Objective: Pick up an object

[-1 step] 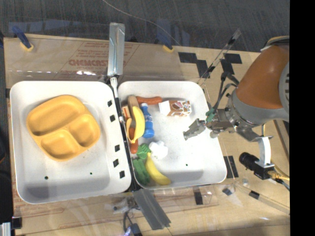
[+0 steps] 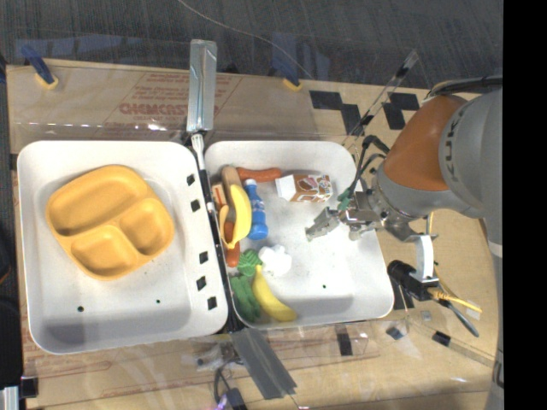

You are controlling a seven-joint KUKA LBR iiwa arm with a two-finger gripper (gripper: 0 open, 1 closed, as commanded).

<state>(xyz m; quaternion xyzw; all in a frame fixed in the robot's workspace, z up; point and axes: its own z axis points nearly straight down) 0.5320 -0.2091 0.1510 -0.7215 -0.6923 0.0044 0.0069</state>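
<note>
Gripper [image 2: 325, 225] is hovering right of frame centre in the right bin [image 2: 367, 293], jaw state indeterminable; nothing lifted, pick outstanding.

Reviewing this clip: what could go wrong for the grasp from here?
1. The gripper hangs over bare floor of the right white bin, so closing here would likely catch nothing.
2. The toys are packed tight along the left wall: yellow banana, blue bottle, orange sausage. A grasp there may snag two or slip.
</note>
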